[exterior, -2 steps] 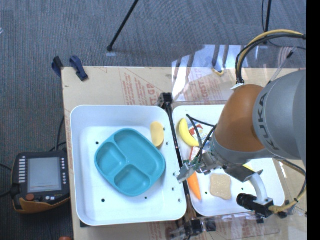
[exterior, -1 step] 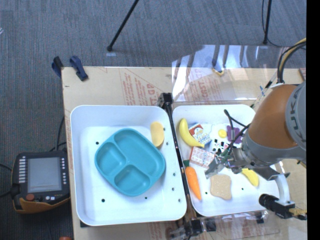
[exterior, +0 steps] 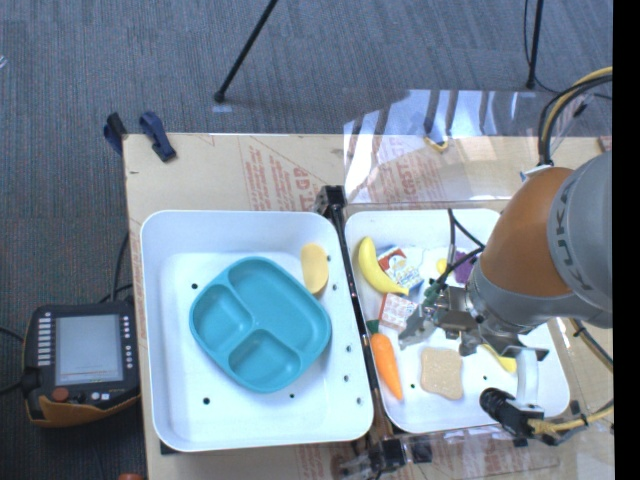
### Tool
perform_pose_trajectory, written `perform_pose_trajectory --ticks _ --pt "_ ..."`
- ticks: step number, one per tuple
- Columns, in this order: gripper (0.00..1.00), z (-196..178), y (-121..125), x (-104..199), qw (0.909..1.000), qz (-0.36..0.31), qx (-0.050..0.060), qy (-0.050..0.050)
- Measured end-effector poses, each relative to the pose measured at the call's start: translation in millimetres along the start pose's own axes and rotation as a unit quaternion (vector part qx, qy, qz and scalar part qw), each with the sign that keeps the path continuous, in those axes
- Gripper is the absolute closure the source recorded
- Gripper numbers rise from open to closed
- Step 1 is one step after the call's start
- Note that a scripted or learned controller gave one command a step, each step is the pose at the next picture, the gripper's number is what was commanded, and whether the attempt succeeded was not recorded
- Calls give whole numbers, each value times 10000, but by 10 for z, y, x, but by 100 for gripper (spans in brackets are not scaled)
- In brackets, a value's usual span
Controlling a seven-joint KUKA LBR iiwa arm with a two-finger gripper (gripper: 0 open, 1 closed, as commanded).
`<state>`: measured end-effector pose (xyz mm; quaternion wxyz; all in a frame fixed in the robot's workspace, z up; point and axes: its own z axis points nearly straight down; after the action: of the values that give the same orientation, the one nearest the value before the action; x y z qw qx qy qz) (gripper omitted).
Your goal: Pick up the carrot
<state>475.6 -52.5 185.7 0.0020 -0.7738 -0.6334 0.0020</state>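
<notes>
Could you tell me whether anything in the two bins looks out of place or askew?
Mostly no. The one oddity: a pale yellow piece lies beside the blue divided plate, not in a compartment. The carrot lies intact along the right bin's left wall.

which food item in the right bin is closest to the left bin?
The carrot: orange, lying along the right bin's left wall, by the divider. The banana sits slightly further in; the toast slice lies more toward the middle, below the gripper.

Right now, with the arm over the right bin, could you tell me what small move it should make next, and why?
Probably shift the gripper toward the view's lower left and down onto the carrot. The carrot lies free by the right bin's left wall, beside the toast slice, and nothing is held yet.
</notes>
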Motion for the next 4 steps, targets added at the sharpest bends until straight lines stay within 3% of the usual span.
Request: perform_pose_trajectory --ticks 1,2,3,4 --pt "0 379 42 -291 9873 1589 29 4" --pt "0 979 54 -262 9644 2644 -4 9" --pt "100 891 45 -258 9651 2620 28 7" --pt "100 -8 -109 540 9922 1247 -4 10"
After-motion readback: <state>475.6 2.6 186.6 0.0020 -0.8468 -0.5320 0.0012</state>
